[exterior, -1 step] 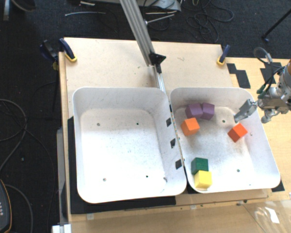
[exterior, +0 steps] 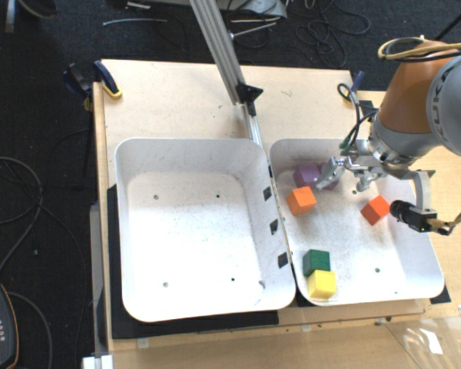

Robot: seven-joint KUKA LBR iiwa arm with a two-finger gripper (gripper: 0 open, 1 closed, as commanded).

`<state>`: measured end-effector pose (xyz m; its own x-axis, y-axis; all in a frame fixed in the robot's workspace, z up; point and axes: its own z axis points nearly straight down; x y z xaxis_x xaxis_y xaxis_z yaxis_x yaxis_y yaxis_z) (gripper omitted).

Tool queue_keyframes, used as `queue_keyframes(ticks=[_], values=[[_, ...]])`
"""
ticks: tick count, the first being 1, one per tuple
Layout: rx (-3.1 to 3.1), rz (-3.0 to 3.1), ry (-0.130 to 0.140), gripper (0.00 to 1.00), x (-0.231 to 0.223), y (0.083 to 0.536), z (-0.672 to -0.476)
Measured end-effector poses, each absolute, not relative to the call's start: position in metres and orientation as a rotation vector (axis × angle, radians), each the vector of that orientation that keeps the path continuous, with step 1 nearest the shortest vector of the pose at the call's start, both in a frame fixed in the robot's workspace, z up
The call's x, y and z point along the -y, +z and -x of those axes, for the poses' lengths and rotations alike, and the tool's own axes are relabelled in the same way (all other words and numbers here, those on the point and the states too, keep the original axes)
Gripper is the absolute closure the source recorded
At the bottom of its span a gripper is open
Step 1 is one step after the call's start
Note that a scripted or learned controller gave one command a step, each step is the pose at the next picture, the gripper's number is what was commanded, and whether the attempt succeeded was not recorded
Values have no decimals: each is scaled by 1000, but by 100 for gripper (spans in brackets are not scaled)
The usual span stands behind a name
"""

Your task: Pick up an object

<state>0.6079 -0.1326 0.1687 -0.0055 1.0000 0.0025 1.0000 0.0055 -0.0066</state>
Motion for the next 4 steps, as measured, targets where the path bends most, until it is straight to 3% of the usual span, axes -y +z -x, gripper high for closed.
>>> queue_keyframes(ticks=[1, 2, 3, 4], values=[[2222, 2223, -1, 0, 114, 105, -660], [2226, 2218, 3, 100, 114, 112, -660], [2232, 2209, -8, 100, 20, 199, -600], [2228, 2205, 3, 100, -58, 194, -556]])
